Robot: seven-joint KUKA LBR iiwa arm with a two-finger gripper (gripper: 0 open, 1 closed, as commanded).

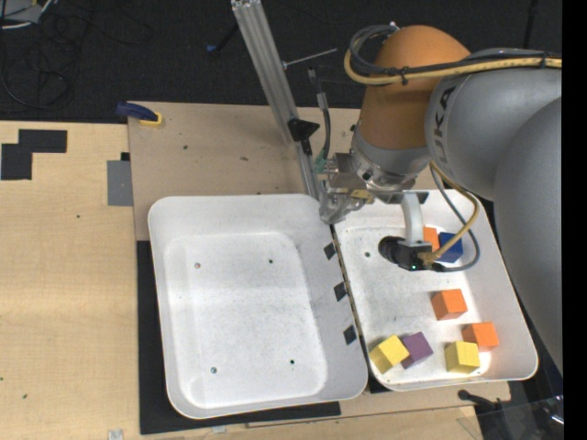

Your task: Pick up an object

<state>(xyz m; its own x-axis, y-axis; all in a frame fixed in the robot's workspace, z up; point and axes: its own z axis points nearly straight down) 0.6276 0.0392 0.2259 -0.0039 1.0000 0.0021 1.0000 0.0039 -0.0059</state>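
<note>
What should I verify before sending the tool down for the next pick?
1. Blocks available in the right bin: ok, several lie there.
2. Tool above a block: not ok, it sits at the bins' far edge, near the divide, away from the blocks.
3. Tool's grip state: cannot tell.
4. Orange block clear of neighbours: ok, it stands apart.
5. Purple block clear of neighbours: not ok, the yellow block sits right against it.
6. Blue block reachable: cannot tell, robot parts partly hide it.
</note>
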